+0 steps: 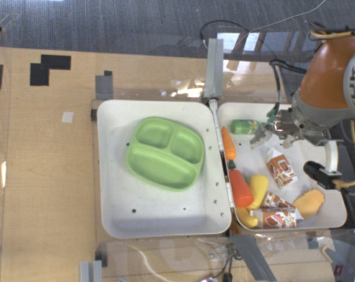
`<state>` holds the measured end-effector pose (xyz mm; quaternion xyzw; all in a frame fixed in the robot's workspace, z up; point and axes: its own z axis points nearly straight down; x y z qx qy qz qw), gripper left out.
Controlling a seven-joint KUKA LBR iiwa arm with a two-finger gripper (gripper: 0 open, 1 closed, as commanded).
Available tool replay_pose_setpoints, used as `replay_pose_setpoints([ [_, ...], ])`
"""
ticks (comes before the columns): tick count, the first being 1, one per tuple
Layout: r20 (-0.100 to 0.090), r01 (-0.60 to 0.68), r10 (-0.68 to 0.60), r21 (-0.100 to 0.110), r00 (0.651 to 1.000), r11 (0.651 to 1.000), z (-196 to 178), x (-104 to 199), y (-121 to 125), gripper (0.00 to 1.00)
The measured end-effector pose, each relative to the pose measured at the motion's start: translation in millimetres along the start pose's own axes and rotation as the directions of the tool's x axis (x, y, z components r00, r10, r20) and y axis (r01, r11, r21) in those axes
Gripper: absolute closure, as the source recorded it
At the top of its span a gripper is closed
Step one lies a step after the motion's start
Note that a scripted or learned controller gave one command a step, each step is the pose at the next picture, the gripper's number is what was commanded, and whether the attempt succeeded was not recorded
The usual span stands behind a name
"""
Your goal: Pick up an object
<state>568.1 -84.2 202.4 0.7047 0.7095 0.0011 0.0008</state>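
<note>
Two bins: shallow white plastic bins sit side by side on the light wooden surface, touching along a shared middle edge.
Left bin: holds one green plastic plate with three compartments, lying flat a little above the bin's centre, well apart from all four walls.
Right bin: holds all the small items, most of them gathered along its left wall and near edge.
Orange carrot-shaped toy: lies along the left wall of the right bin, toward the far end, pointing lengthwise down the wall.
Red-orange pepper-shaped toy: just below the carrot, also against the left wall, touching the yellow item beside it.
Yellow banana-like toy: leans against the right side of the red-orange toy; a second yellow piece shows beneath it at the near left corner.
Green bottle with a pale label: lies on its side near the far edge, just left of the gripper.
Brown-and-white printed packets: two lie stacked along the near edge, with a third, smaller packet tilted near the bin's centre.
Yellow-orange rounded lump: rests near the near right corner, touching the end of the stacked packets.
Gripper: hangs low over the far part of the right bin, between the green bottle and the centre packet.
Fingers: spread apart, nothing between them.
</note>
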Motion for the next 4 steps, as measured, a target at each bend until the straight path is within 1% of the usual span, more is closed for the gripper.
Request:
replay_pose_setpoints([
  [1,0.010,0.224,-0.224,-0.015,0.974,0.974,80,-60,-43,0.00],
  [2,0.008,0.109,-0.109,-0.016,0.994,0.994,111,-72,-45,0.00],
  [3,0.008,0.112,-0.112,-0.021,0.994,0.994,99,-71,-42,1.00],
  [4,0.001,-0.007,0.007,-0.002,1.000,1.000,12,-11,14,1.00],
])
